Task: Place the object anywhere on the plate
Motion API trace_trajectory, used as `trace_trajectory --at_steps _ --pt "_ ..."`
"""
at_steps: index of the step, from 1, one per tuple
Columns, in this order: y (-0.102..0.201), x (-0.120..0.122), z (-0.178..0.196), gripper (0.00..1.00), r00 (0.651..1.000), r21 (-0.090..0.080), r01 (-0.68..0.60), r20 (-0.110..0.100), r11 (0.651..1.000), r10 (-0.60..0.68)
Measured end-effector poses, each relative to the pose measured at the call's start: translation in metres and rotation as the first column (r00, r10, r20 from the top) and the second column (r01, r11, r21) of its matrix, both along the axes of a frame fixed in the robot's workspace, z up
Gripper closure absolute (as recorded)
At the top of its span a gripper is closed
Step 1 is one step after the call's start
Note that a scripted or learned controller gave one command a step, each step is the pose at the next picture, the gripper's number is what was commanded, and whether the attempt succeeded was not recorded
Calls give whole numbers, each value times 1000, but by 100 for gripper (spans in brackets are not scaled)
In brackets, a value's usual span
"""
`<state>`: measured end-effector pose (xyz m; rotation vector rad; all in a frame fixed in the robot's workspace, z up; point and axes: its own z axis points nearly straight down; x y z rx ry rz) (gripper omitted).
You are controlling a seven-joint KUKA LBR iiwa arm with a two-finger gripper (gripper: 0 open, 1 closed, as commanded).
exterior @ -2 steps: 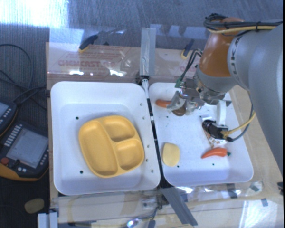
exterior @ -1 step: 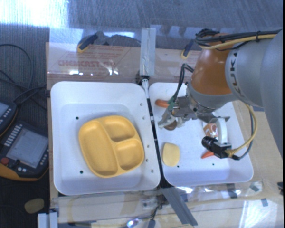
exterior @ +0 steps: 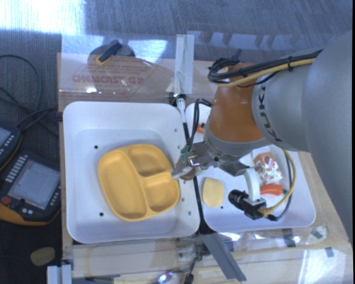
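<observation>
A yellow divided plate [exterior: 136, 181] lies in the left white bin [exterior: 83, 135]. My gripper [exterior: 185, 165] hangs low over the divider between the two bins, just at the plate's right edge, under the orange wrist band [exterior: 234, 114]. A small dark brownish bit shows at the gripper's tip, too small to identify. In the right bin [exterior: 296, 215] lie a pale yellow round object [exterior: 213, 192], a white-and-orange item [exterior: 268, 167] and an orange piece [exterior: 273, 189].
The arm covers most of the right bin's upper half. A black cable fitting [exterior: 247, 203] with a yellow cable hangs over that bin. A teach pendant [exterior: 25, 188] lies left of the bench. A clear sheet with a yellow-and-black tool [exterior: 108, 51] sits behind the left bin.
</observation>
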<state>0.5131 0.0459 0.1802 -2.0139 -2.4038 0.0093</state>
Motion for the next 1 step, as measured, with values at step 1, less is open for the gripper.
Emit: trace_trajectory --at_steps 1 --pt "0 0 0 0 1000 0 0 0 1000 0"
